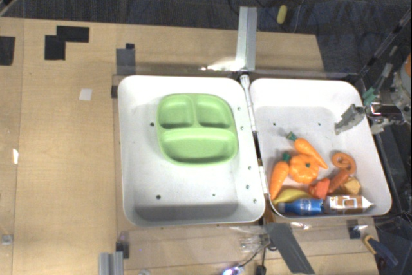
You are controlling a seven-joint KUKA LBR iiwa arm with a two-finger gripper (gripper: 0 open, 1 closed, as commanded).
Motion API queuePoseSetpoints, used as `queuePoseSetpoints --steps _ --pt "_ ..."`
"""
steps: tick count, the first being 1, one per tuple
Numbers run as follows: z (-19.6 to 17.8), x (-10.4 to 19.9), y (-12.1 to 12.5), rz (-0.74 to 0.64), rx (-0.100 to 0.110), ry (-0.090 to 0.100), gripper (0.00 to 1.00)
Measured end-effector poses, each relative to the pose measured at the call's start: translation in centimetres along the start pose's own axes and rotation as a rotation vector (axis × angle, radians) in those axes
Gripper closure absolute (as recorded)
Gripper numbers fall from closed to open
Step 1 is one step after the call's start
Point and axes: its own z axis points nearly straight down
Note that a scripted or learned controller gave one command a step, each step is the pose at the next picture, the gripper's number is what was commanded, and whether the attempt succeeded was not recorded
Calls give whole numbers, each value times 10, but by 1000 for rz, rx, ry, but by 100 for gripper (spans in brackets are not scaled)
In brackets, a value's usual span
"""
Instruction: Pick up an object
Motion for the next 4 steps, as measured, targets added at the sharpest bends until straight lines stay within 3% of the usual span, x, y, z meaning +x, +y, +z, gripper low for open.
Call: queuePoseSetpoints --steps 1,2,3,4 --pt "117 77 -28 -297 0 1 0" --pt "183 66 18 -260 -12 -1 0" --pt "170 68 20 -262 -19 0 100" --pt "170 68 20 -262 -19 0 0"
